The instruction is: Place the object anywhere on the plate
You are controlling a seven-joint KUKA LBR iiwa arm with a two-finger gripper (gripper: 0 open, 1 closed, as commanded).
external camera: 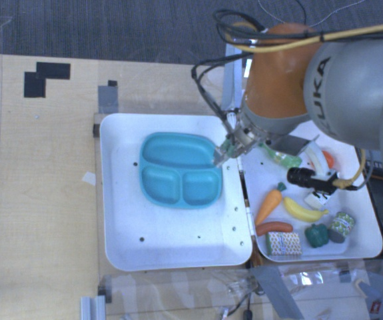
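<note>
A blue plate point(180, 169) with three compartments lies in the left white bin point(124, 239). My gripper point(226, 149) hangs at the plate's right rim, close to the wall between the two bins. The grey arm with its orange band point(278, 79) reaches in from the upper right and hides what lies behind the gripper. Nothing shows on the plate. Whether the gripper carries anything is too small and blurred to make out.
The right bin point(371, 245) holds a carrot point(268, 205), a banana point(304, 210), a red sausage point(273, 228), a small box point(284, 243), a green pepper point(316, 235), a can point(342, 225) and a green item point(283, 157). Cables point(208, 85) loop above the gripper.
</note>
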